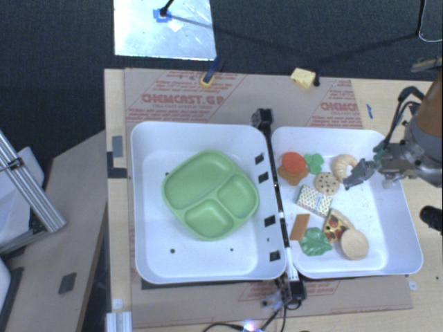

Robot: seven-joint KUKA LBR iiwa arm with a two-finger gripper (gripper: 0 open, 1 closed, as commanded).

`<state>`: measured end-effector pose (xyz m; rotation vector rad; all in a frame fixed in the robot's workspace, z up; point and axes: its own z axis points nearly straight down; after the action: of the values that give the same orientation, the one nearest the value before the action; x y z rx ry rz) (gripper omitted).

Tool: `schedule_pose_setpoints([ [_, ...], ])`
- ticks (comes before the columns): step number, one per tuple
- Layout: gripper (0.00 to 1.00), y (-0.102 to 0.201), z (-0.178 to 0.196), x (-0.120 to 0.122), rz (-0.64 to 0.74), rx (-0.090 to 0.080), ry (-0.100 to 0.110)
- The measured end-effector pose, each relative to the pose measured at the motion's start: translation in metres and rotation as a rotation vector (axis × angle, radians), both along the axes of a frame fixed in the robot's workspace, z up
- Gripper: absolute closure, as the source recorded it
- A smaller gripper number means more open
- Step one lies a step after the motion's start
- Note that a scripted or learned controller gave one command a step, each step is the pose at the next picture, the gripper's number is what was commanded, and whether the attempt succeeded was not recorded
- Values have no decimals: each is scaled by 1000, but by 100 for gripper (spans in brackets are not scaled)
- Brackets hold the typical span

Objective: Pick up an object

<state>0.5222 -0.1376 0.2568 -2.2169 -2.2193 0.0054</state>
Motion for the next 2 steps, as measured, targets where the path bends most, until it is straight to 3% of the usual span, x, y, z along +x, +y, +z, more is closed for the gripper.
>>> schedule_pose_setpoints([
  [1,0,0,4,2,2,-2,-8],
  [2,0,2,-39,-2,0,0,-4],
])
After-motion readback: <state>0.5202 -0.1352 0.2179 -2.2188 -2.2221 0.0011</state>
